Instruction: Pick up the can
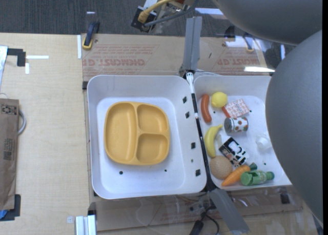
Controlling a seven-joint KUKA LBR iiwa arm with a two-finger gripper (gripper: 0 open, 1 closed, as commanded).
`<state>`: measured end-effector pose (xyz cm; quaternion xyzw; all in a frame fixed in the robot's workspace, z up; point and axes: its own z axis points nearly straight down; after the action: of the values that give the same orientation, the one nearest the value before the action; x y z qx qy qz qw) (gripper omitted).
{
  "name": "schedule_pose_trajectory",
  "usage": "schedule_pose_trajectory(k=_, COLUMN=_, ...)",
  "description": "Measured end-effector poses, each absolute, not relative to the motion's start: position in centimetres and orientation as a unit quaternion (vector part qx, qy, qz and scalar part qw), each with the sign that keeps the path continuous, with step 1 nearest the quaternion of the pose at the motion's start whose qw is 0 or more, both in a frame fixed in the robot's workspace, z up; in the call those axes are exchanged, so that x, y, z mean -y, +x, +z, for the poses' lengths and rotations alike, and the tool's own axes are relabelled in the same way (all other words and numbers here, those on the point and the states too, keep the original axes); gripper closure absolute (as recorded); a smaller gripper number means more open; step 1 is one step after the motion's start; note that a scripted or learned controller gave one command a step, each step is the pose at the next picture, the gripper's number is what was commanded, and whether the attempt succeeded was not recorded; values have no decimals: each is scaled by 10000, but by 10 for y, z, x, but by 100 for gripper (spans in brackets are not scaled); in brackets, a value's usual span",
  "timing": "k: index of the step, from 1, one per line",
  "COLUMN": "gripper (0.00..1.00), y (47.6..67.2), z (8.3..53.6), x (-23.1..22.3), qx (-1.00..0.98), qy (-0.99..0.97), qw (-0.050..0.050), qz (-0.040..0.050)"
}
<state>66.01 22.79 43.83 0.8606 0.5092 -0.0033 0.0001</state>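
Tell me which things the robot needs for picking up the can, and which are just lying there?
Needed:
can, lying in the right bin
robot arm

Just lying about:
yellow tray in the left bin
hot dog
lemon
banana
carrot
green bottle

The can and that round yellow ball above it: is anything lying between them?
In the camera view, a small red-and-white packet lies between the can and the yellow ball, a little to the right of the line between them.

grey arm (pixel 297 105) looming large at right
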Motion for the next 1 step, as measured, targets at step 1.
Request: schedule_pose_trajectory(k=1, gripper=100, y=660, z=439, x=-227, qx=-3439, qy=9390, qw=2, qz=-27)
